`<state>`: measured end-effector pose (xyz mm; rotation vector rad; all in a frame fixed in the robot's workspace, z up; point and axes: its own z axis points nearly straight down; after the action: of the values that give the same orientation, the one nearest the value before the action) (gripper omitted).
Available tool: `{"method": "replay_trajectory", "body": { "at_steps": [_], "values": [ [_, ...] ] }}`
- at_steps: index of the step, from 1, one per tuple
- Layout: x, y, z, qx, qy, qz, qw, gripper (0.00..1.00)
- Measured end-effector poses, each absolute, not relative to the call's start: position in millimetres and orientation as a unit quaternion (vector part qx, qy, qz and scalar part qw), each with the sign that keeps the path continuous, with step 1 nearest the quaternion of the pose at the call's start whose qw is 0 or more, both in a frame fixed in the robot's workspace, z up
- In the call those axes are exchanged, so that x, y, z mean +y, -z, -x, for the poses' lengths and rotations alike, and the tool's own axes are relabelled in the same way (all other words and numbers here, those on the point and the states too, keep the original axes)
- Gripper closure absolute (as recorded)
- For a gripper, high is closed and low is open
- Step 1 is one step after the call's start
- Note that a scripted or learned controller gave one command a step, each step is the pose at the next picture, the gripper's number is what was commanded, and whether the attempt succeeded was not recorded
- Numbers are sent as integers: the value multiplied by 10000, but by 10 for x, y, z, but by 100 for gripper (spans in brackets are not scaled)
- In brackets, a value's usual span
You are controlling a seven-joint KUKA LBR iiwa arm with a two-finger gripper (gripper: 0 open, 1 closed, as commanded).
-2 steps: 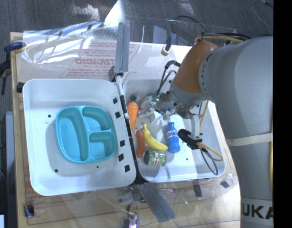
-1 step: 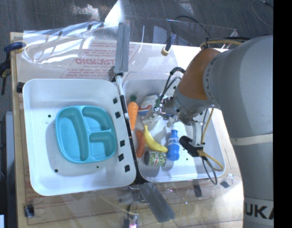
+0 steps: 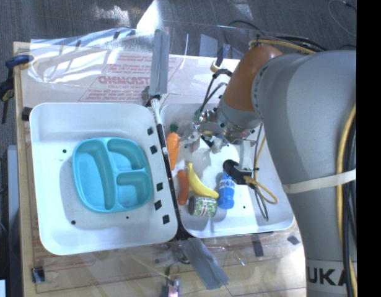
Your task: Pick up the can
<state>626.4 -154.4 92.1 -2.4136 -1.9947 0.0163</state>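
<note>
Down at the near edge of the right bin, the can lies on its side, green-labelled, touching the banana and just beside the blue bottle. Farther back the gripper hangs above the bin's far half, well apart from the can; I cannot tell how its jaws stand. A clean pick, I reckon, means travelling nearward and dropping squarely over the can, clear of both neighbours.
</note>
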Motion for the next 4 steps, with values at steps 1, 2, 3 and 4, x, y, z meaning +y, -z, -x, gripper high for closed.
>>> {"method": "replay_trajectory", "body": {
  "at_steps": [1, 2, 3, 4],
  "values": [
    [-1640, -900, -6455, -6410, -165, 7670, 246, 0],
    [-1756, -906, -6369, -6417, -91, 7667, 150, 0],
    [-1989, -923, -6363, -6128, -51, 7902, 80, 0],
    [-2040, -928, -6277, -6557, -35, 7550, 36, 0]
  ]
}}
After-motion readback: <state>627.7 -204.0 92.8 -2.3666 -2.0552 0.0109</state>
